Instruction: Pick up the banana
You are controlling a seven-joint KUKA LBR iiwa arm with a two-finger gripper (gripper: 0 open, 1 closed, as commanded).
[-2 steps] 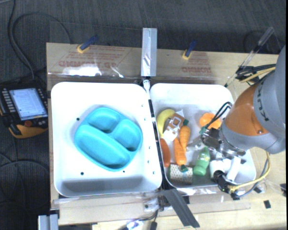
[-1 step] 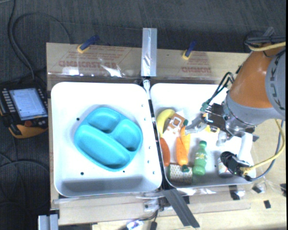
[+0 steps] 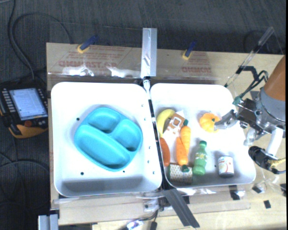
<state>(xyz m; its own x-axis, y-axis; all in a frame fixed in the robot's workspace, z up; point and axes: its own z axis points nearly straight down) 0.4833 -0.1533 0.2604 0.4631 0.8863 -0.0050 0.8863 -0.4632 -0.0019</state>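
One can, one bottle, one banana, two bins.

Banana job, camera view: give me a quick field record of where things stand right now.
banana: right bin, upper left corner, partly under a small carton
claw: at right bin's right side, beside an orange fruit, away from banana
nearby: carrot, green bottle, small can
left bin: blue divided tray
banana picked: not yet

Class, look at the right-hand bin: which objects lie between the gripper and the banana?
In the camera view, an orange fruit and a small carton lie between the gripper and the banana.
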